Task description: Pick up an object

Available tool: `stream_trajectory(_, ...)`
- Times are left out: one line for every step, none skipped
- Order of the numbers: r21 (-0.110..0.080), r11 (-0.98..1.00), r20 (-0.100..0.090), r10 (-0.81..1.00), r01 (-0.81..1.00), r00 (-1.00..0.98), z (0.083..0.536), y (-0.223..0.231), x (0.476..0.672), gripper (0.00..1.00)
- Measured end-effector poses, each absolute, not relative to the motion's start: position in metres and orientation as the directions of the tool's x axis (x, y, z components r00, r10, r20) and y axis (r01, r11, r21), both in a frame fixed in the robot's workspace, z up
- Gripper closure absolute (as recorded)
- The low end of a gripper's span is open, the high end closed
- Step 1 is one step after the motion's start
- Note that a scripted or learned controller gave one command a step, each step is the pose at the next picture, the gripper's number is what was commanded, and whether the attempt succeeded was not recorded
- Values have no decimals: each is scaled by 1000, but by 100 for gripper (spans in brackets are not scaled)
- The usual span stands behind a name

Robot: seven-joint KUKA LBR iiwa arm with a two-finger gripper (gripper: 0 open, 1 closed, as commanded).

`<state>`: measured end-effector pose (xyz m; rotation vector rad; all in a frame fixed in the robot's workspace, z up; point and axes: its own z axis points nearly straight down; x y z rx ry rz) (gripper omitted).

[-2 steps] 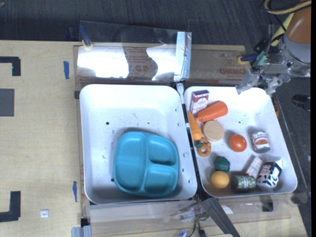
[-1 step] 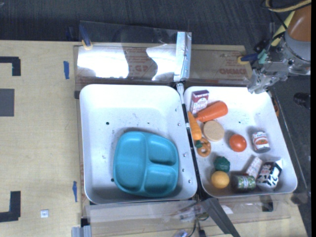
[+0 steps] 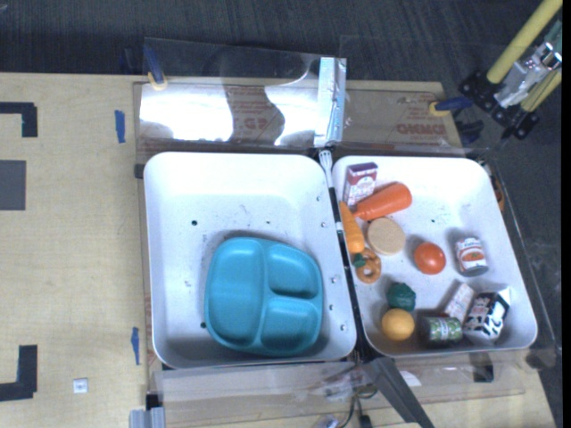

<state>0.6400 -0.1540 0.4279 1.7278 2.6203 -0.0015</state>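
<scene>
The right white bin point(image 3: 464, 194) holds several small objects. A maroon-and-white carton point(image 3: 360, 184) stands at its back left, with a large orange carrot point(image 3: 384, 201) lying beside it. A smaller carrot point(image 3: 352, 230) lies along the left wall next to a tan round disc point(image 3: 386, 236). A red tomato point(image 3: 429, 257) and a small labelled can point(image 3: 470, 254) sit mid-bin. Near the front are a dark green item point(image 3: 401, 294), an orange point(image 3: 398, 325), a green can point(image 3: 441, 329) on its side, a pale box point(image 3: 459, 300) and a black-and-white carton point(image 3: 487, 315).
The left white bin point(image 3: 232, 185) holds a teal divided plate point(image 3: 264, 295) at its front. A shiny clear panel point(image 3: 241, 105) stands behind the bins. A yellow pole with clamps point(image 3: 522, 56) is at the top right, off the bench.
</scene>
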Motion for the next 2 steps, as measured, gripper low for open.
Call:
stream_trajectory(-2,472,-1,881,881,-472,431,-168,669,100)
stream_trajectory(-7,557,6,831,831,-557,375,-101,668,100)
